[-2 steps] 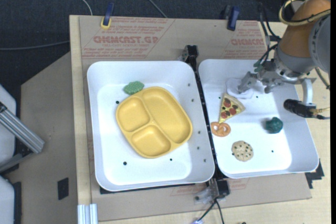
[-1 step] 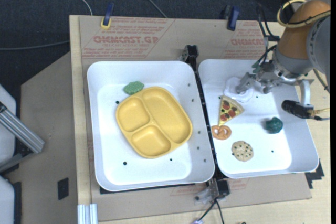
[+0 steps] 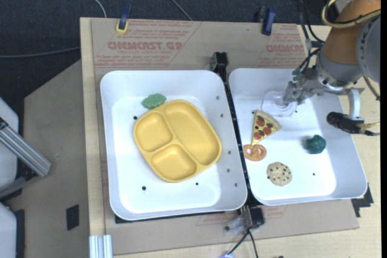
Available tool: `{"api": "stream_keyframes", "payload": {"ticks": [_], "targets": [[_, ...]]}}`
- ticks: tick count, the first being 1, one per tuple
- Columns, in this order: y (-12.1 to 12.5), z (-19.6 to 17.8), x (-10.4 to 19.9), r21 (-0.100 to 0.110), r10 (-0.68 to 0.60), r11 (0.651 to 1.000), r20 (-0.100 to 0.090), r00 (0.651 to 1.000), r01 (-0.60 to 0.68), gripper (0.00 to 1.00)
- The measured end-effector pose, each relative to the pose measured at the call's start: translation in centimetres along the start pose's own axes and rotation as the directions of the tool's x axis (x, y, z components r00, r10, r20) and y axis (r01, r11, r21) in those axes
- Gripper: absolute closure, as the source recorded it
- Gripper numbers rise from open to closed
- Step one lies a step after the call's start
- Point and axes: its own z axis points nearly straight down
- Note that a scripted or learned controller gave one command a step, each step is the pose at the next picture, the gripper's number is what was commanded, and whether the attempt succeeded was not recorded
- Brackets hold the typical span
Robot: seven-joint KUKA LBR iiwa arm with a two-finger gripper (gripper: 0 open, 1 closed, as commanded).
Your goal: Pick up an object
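Four small items lie near the tool [image 3: 289, 101], whose grip state I cannot tell; the pizza slice [image 3: 265, 125] just below it seems the easiest target.

Two blue clamps [image 3: 124, 18] on cardboard sheet [image 3: 181, 36].

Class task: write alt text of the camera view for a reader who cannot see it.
The tool hovers above the pizza slice in the right bin, which also holds a pretzel, cookie and dark green toy. The left bin holds a yellow divided plate.
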Motion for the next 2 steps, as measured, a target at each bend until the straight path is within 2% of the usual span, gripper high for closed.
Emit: {"api": "stream_keyframes", "payload": {"ticks": [1, 2], "targets": [[-0.2, -5.5, -0.9, -0.002, 0.003, 1.000, 0.002, 1.000, -0.003, 1.00], [-0.3, -10.1, -0.4, -0.002, 0.002, 1.000, 0.001, 1.000, -0.002, 1.00]]}}
